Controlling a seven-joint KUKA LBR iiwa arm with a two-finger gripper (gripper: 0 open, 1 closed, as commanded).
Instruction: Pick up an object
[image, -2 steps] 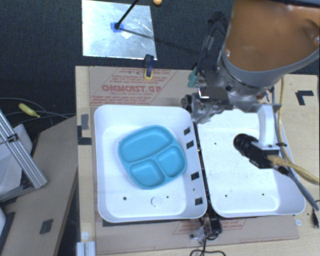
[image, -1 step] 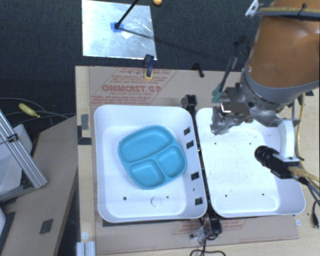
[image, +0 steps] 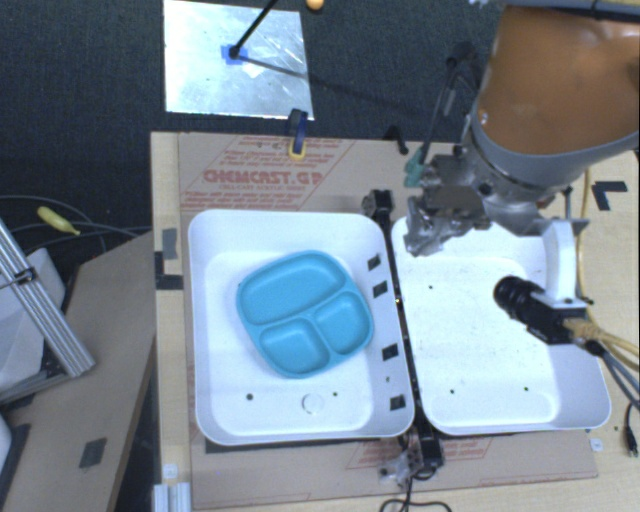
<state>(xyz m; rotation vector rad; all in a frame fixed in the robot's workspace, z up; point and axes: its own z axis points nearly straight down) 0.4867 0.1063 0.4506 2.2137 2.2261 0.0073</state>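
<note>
A light blue plate with three compartments lies flat in the left bin, about in its middle. My gripper hangs over the far left corner of the right bin, well to the right of the plate and apart from it. The metal fingers point down toward the bin floor, and nothing shows between them.
A black divider with clips runs between the two bins. The bins rest on a cardboard sheet. A blue and yellow clamp stands at the far edge of the cardboard. A shiny metal sheet lies behind the bench.
</note>
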